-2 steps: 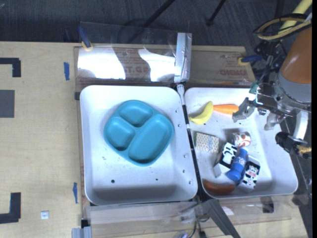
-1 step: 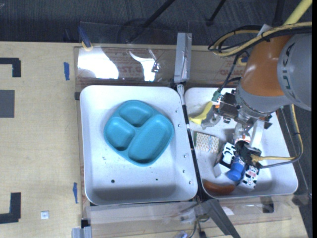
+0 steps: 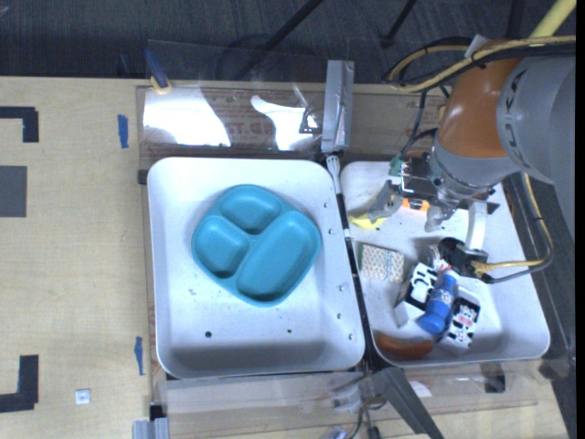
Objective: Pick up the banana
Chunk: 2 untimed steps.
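The banana (image 3: 368, 216) is a small yellow piece lying at the far left of the right bin (image 3: 526, 337), close to the wall between the two bins. My gripper (image 3: 391, 198) is low over that corner, directly beside and partly over the banana's right end, and it hides part of the fruit. Whether it touches the banana I cannot tell. The grey arm with its orange band (image 3: 471, 117) comes in from the upper right.
A blue divided plate (image 3: 256, 242) lies in the left bin (image 3: 174, 327). In the right bin are a patterned square pad (image 3: 382, 263), a black-and-white object (image 3: 420, 286), a blue bottle (image 3: 439, 305), a white printed box (image 3: 465, 320) and a brown item (image 3: 402, 344) at the front edge.
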Available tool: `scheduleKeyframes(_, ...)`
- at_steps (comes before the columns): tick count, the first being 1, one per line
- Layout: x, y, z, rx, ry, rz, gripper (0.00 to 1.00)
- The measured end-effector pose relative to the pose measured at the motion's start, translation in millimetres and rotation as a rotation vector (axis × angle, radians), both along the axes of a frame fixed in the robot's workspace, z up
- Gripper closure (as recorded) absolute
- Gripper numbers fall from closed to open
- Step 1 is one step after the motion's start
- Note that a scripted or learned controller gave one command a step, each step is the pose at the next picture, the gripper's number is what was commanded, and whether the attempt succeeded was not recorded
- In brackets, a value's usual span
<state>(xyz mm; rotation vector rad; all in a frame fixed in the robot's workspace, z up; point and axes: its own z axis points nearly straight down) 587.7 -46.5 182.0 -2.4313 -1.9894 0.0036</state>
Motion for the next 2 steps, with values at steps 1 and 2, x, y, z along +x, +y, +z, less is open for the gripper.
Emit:
scheduleKeyframes(1, -39, 20, 0, 0.002, 0.004, 0.088, 0.0)
scheduleKeyframes(2, -49, -33, 0, 0.003, 0.004, 0.181, 0.0)
